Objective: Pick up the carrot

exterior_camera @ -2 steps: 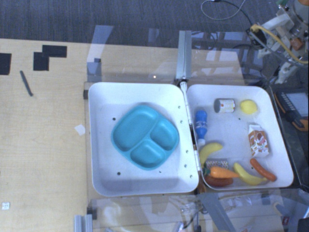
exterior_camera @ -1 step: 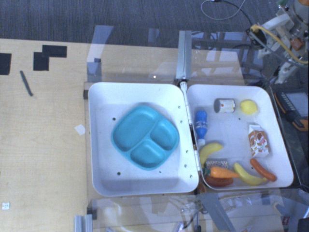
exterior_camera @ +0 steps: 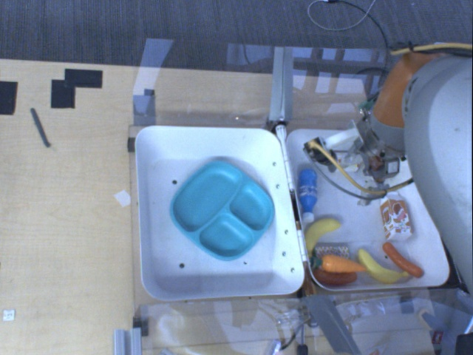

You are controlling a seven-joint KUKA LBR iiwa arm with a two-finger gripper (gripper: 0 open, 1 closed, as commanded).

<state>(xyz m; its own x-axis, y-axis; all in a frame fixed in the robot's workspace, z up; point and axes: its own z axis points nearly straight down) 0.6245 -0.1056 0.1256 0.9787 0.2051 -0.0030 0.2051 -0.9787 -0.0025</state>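
Carrot (exterior_camera: 341,263), likely light, stiff and smooth at the right bin's (exterior_camera: 436,231) front edge: take its thick middle; your end effector's (exterior_camera: 377,163) opening I cannot tell.

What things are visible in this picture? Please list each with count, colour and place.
plate: 1, blue, three compartments, in left bin
left bin: 1, white
right bin: 1, white
carrot: 1, orange, right bin near edge
bananas: 2, yellow, right bin
bottle: 1, blue with white cap, right bin left side
sausage: 1, red-orange, right bin
packet: 1, white and brown, right bin
arm: 1, grey with orange band, over right bin
gripper: 1, above right bin's far part
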